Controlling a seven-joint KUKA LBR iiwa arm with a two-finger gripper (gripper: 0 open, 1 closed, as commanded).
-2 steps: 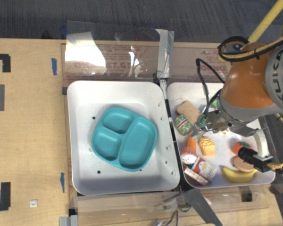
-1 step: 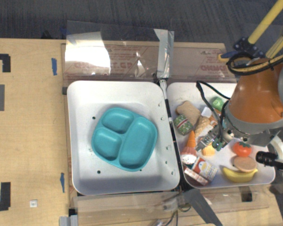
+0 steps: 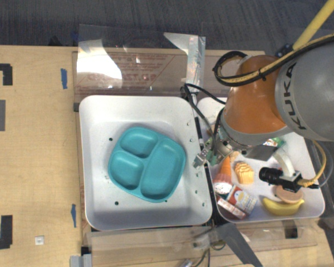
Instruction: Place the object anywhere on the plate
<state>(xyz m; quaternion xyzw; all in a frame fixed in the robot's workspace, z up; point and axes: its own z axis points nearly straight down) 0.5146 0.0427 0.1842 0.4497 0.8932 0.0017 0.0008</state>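
Sitting in left bin: teal 3-compartment plate (image 3: pixel 148 164)

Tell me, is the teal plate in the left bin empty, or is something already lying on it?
Empty. The teal divided plate lies flat in the left bin, and all three compartments show only bare teal surface.

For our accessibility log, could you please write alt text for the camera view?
A grey and orange robot arm reaches down into the right bin among toy foods, including a banana. In the left bin lies a teal divided plate.
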